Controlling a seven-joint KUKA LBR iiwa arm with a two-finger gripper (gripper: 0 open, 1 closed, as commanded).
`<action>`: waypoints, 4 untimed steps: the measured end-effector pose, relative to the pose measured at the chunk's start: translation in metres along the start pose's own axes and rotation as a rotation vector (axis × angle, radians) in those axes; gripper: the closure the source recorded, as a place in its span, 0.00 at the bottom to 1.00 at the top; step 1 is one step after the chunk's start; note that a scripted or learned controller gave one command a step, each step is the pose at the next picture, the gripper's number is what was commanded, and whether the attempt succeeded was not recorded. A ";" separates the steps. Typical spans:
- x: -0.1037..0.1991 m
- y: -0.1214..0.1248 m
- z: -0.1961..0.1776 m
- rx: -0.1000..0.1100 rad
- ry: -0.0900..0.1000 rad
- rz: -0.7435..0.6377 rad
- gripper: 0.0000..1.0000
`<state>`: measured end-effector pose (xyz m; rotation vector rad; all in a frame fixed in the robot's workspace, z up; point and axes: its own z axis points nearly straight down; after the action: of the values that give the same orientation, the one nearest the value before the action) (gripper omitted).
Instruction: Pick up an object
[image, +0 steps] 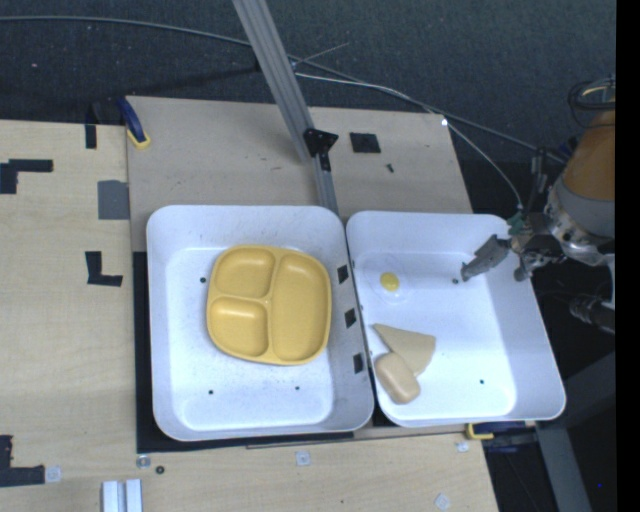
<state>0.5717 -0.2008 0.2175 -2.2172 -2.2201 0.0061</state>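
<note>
Gripper (497, 258) is hovering at the upper right of the right bin (520, 340), fingers spread apart, nothing between them. Small yellow ball (389, 283) is lying in the right bin's upper left, level with the fingers and well to their left. Tan wedge (408, 345) and tan block (397, 380) are touching each other in the bin's lower left, below and left of the fingers; the wedge's long axis is running roughly left-right. Yellow divided plate (269, 304) is sitting in the left bin (170, 330), farthest off. Judgement: ball is the nearest candidate, needing a leftward traverse and descent
</note>
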 end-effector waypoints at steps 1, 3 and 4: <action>0.004 0.005 0.063 0.001 0.000 0.000 0.00; 0.007 0.009 0.113 -0.003 0.000 -0.001 1.00; 0.014 0.009 0.069 -0.008 0.000 -0.001 1.00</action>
<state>0.5799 -0.1867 0.1486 -2.2204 -2.2246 -0.0022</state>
